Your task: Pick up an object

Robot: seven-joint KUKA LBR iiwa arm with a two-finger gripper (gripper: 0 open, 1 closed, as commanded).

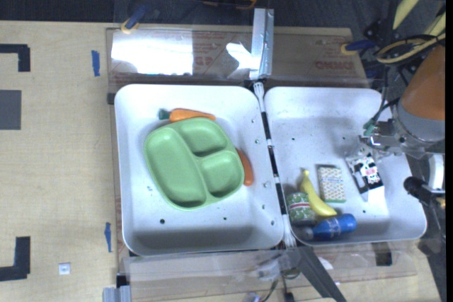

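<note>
The gripper (368, 171) hangs low over the right bin (318, 109), its fingers pointing down at bare white floor by the bin's right side; whether they are spread or closed cannot be told from this angle, and nothing shows between them. The arm (425, 99) leans in from the right edge. The likeliest targets sit bunched in the bin's near corner: a banana (316, 197) lying across a green can (300, 208), a blue bottle (333, 226) on its side against the front wall, and a speckled sponge (330, 182) just beside the banana. In the left bin (134, 152), a green divided tray (195, 163) covers most of an orange carrot (190, 114). No pick appears made yet.
</note>
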